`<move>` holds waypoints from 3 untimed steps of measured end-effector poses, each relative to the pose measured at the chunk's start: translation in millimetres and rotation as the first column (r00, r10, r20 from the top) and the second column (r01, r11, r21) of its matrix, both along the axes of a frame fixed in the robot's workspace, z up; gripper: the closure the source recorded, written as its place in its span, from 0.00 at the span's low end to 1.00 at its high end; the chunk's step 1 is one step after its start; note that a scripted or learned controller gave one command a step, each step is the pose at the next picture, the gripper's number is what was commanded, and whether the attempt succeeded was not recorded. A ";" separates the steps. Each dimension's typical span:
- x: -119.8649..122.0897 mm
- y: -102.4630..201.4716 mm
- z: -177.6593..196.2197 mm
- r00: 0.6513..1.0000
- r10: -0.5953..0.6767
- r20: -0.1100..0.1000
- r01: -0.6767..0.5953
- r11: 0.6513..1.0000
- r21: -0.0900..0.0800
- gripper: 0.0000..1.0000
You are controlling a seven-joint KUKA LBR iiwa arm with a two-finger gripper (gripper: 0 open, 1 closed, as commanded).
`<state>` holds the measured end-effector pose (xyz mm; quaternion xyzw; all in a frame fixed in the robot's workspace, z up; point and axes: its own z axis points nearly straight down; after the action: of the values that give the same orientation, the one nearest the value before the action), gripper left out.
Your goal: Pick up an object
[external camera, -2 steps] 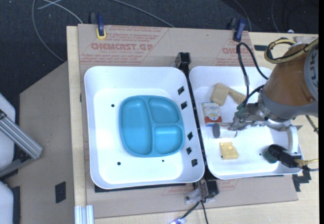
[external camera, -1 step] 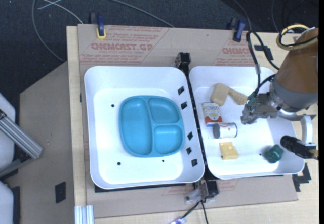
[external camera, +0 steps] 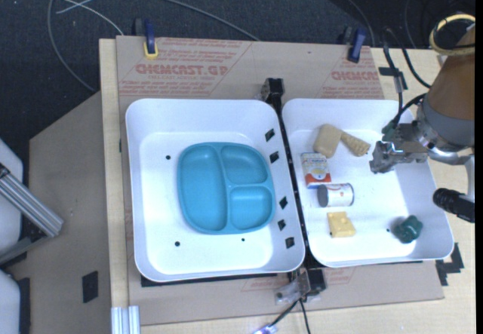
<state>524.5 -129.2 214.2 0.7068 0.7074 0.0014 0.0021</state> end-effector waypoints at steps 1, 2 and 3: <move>1.1 0.0 40.5 1.000 0.000 0.000 0.000 1.000 0.000 1.00; -7.9 51.5 30.5 1.000 0.004 -0.008 -0.004 1.000 0.004 1.00; -9.9 101.5 32.8 1.000 0.005 -0.007 -0.005 1.000 0.004 1.00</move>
<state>514.6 -27.7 247.0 0.7051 0.7091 0.0004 -0.0018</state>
